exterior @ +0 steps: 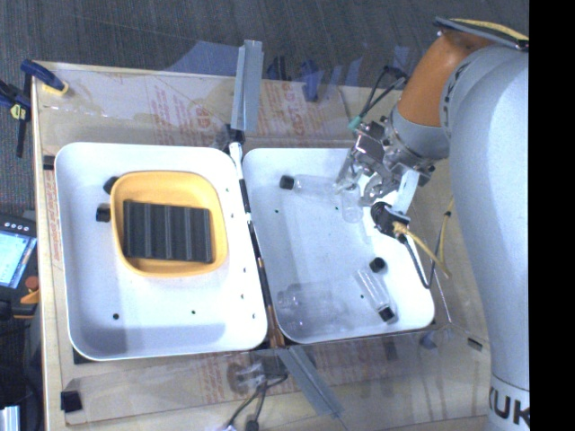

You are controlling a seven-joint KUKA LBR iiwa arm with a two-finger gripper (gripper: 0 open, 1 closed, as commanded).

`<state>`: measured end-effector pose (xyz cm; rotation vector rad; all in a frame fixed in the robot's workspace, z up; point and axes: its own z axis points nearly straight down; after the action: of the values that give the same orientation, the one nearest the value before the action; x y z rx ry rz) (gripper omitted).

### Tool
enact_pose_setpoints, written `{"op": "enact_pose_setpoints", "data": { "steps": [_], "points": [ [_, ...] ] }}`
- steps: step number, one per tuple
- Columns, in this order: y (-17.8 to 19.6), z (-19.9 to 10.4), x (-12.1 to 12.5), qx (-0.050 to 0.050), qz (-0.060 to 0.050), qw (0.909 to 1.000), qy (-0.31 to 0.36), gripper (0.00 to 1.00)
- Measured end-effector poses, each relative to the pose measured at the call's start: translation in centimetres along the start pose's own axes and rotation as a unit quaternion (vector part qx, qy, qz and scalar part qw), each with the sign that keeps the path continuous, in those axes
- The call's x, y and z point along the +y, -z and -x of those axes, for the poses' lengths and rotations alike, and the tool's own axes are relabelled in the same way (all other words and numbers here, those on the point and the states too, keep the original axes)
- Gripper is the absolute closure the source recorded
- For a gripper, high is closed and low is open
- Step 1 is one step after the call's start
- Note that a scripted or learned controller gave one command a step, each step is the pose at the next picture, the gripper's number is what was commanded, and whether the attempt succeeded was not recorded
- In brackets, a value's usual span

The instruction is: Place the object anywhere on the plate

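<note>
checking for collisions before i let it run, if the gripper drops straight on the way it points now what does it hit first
Probably the clear plastic object just below the gripper, lying on the right bin's white floor. Depth is hard to judge from this slanted view, so it could miss and meet the bare floor instead.

Dark carpet floor [135, 12] (ribbed) behind wooden bench [135, 92].

Cut off at the frame's edge right of the right bin [269, 241]: most of the arm [490, 196].
</note>
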<state>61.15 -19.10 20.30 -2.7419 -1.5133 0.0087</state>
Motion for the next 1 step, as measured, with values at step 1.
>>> {"op": "enact_pose_setpoints", "data": {
  "steps": [1],
  "points": [
    [0.51, -5.75, -4.34, -0.001, 0.002, 0.9978, 0.067, 1.00]
  ]
}}
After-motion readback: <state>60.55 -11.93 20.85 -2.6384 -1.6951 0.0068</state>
